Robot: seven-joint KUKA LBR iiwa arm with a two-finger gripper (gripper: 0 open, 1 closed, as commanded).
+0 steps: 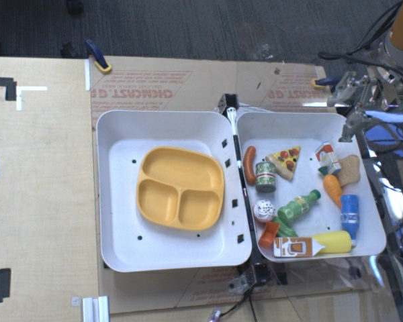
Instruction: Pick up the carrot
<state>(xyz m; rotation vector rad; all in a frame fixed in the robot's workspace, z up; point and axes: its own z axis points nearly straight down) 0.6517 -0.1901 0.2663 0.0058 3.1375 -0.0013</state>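
The carrot (333, 188) is a small orange toy with a smooth, tapered body. It lies flat on the floor of the right-hand bin (309, 131), in that bin's right part, about midway between the far and near walls. Its length runs roughly far-to-near with a slight slant, the thicker end pointing far and a little left, the narrower end pointing near and right. At its far end it meets a small red-and-white carton (327, 159). A tan slice of bread (350, 170) lies just to its right, touching or nearly touching its far part. A blue bottle (349, 215) sits just near and right of its tip. Nothing covers it.
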